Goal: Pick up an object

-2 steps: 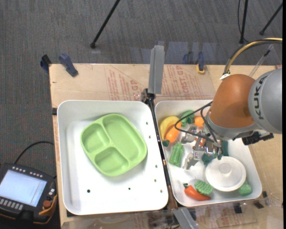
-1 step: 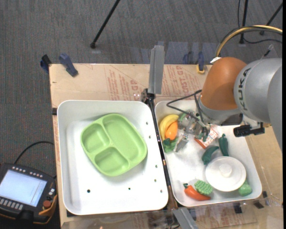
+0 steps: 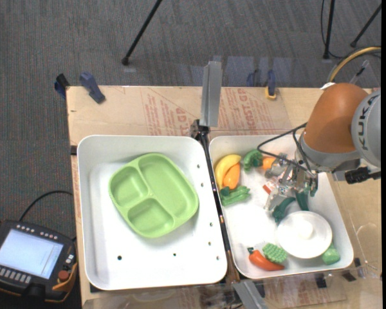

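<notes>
while the task names no single item, the likeliest target is the dark green toy (image 3: 284, 206) lying in the right bin (image 3: 344, 227), just below the hand (image 3: 289, 184) and touching the rim of the white bowl (image 3: 303, 234). its long axis appears to run at a slant from lower left to upper right, though part of it sits under the metal of the hand, so which end leads cannot be told. whether the hand is spread, closed or gripping anything cannot be told either.

the main risk, as i judge it, is crowding: the bowl rim presses close on one side, and a small orange and white piece (image 3: 268, 187) lies just beside the hand, so a closing grip could catch the wrong thing or push the toy against the bowl. further off lie a yellow banana (image 3: 226, 167), a green vegetable (image 3: 235, 195) and, in the left bin (image 3: 93, 237), a green divided plate (image 3: 153, 194) on the counter (image 3: 135, 111).
</notes>
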Controlling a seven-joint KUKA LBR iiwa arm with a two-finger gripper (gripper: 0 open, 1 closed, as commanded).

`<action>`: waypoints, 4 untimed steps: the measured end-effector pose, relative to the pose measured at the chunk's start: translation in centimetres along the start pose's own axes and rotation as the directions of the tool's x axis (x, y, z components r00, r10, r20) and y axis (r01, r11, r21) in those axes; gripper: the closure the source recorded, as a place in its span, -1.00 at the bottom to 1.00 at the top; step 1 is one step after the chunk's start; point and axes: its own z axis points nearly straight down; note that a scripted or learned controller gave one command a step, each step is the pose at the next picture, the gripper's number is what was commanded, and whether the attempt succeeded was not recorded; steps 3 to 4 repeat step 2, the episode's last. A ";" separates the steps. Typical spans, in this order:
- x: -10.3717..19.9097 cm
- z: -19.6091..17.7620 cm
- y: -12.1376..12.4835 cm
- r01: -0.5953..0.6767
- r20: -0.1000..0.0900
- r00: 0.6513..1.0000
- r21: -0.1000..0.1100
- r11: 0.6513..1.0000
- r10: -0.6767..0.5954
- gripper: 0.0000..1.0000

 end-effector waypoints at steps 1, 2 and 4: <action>-1.4 -0.1 2.6 0.086 -0.006 0.996 0.003 0.996 -0.086 -1.00; -1.8 0.0 2.7 0.104 -0.012 0.995 0.004 0.995 -0.104 -1.00; -1.8 0.0 2.7 0.104 -0.012 0.995 0.004 0.995 -0.104 -1.00</action>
